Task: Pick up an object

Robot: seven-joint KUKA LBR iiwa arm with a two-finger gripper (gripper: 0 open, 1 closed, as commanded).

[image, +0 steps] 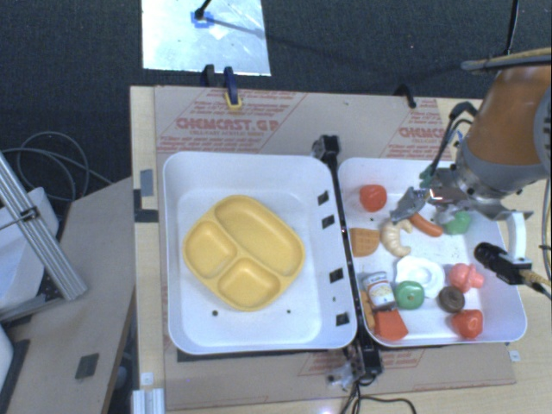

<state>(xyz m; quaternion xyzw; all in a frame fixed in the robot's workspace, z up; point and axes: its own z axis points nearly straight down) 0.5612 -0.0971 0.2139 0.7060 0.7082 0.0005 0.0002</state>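
The right bin (pixel 509 330) holds several toy foods. A red tomato (pixel 373 197) lies at its far left, with an orange wedge (pixel 364 241) and a cream banana-like piece (pixel 396 238) below it. An orange carrot (pixel 425 225) and a green piece (pixel 458 223) lie mid-bin. My gripper (pixel 410 205) hangs over the bin's upper middle, just above the carrot and right of the tomato. Nothing shows held in it.
Nearer the front lie a white ring (pixel 420 274), green ball (pixel 409 295), small can (pixel 377 290), red block (pixel 391 324), brown donut (pixel 451 298), pink piece (pixel 466 276) and red piece (pixel 467 322). The left bin (pixel 185 317) holds a yellow divided plate (pixel 244 251).
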